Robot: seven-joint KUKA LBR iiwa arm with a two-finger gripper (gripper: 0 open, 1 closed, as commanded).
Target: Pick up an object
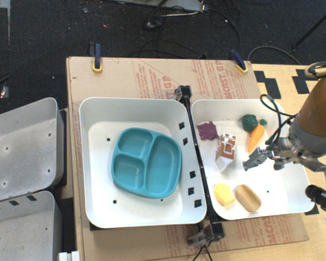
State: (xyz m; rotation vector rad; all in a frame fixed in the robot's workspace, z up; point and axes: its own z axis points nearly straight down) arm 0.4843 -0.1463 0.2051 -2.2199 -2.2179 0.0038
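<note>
Bench: a brown board (152, 75) is carrying two white bins side by side, held by two clamps at its far edge; dark floor with cables is lying beyond.
Arm: the arm (315, 118) is reaching in from the right, wrist hanging over the right bin.
Gripper: the gripper (255, 160) is pointing left above the bin floor, just below the carrot; nothing is sitting between its fingers; whether they are apart or together cannot be told.
Left bin (98, 118): it is holding a teal tray (147, 162) with three compartments.
Right bin (293, 200): it is holding a purple piece (207, 130), a carton (226, 147), a green piece (249, 121), a carrot (256, 136), a yellow piece (224, 193) and a bread roll (248, 198).
</note>
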